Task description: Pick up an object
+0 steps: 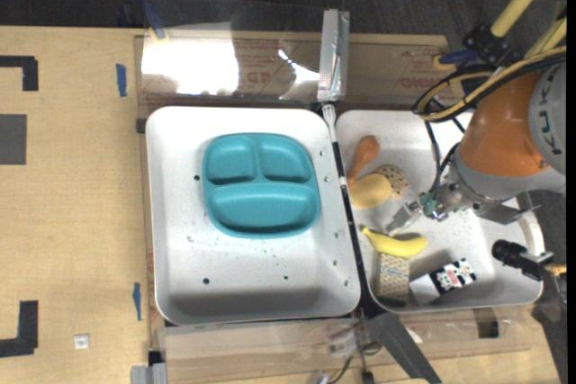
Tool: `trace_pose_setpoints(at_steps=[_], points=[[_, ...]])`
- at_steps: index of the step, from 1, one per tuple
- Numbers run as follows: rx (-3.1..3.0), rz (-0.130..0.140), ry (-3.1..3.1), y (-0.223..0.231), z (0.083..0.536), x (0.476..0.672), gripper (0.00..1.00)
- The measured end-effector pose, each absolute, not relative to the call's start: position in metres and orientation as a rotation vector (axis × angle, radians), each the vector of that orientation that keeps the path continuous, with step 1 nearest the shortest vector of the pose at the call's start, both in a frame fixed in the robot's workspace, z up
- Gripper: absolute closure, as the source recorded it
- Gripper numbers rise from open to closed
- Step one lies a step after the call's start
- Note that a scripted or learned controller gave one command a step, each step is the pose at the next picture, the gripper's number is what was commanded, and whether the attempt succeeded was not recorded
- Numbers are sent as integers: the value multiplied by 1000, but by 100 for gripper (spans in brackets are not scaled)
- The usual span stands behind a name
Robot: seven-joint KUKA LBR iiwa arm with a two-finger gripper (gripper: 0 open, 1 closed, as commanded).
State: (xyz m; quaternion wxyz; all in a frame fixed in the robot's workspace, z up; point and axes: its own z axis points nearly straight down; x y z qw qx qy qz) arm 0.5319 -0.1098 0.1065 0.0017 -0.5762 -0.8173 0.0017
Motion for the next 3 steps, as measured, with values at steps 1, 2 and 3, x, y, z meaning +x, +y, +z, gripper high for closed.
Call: trace_pose_setpoints(at_steps=[1, 2, 3], points=[[-1222, -4, -2897, -33, 186, 489, 0], [-1536, -2, -2744, -27, 185, 549, 0], [-1566, 5, -2721, -101, 94, 505, 0]])
